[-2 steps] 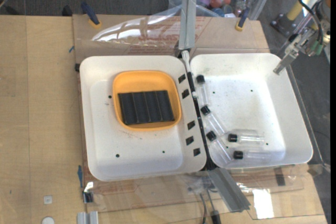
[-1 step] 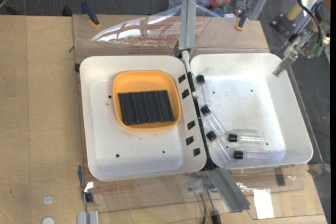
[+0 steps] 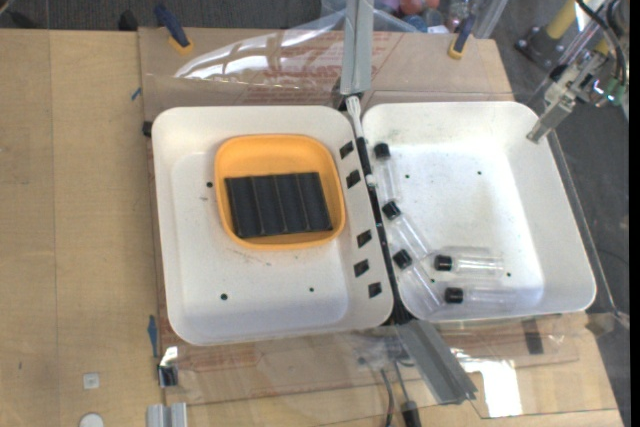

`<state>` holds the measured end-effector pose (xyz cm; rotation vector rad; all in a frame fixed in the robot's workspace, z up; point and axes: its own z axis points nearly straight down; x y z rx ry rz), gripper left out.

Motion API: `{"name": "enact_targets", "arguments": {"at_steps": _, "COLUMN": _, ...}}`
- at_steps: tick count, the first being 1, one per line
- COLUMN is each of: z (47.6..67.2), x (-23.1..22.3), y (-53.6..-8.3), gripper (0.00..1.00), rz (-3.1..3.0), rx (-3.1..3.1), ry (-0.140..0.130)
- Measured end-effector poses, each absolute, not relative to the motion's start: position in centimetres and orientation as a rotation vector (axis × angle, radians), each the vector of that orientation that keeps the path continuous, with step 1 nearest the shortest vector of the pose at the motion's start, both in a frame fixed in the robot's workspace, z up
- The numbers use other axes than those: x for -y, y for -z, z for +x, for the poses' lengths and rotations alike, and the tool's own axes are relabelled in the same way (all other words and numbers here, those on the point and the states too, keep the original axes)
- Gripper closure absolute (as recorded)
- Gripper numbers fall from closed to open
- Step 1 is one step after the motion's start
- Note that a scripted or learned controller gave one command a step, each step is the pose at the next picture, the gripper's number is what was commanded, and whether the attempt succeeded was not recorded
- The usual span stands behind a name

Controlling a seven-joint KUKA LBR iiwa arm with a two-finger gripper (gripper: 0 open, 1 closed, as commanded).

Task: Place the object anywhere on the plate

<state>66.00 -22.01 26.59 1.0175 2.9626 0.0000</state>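
Black ridged slab [image 3: 278, 205] lying flat on the orange plate [image 3: 281, 146], inside the rim, roughly centred, long side running across. Looks like the task's thing, and judged from how it lies, already placed; nothing pinning it.

Handling, as a guess:
- Looks stiff, moulded plastic or rubber with parallel grooves on top; should not sag when lifted.
- Probably light; low and wide, so no risk of tipping.
- Not fragile by the look of it. Matte surface, likely decent friction.
- Best hold: across the short span, closing on the two long edges near the middle. Along the grooves risks sliding, and the full long span looks too wide.
- Sits low in the plate with the raised rim close beside its edges, so little room to get down at the sides; rim contact could shove the plate.

Arm [image 3: 570, 93] well to the right of the plate and farther back, past the far right corner of the right bin [image 3: 560, 215], well apart from the slab. Jaws: cannot tell whether open or closed, too small and cluttered there; nothing seen held.

Clear tubes [image 3: 472, 264] with black caps lying right of the plate, in the right bin. Left bin [image 3: 200, 315] under the plate, on the worktop [image 3: 70, 215].
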Motion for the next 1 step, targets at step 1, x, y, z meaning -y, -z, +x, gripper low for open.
{"name": "enact_targets", "arguments": {"at_steps": 1, "z": 65.99, "x": 21.95, "y": -26.09, "gripper": 0.00, "rz": 0.965, "rx": -2.985, "ry": 0.000}}
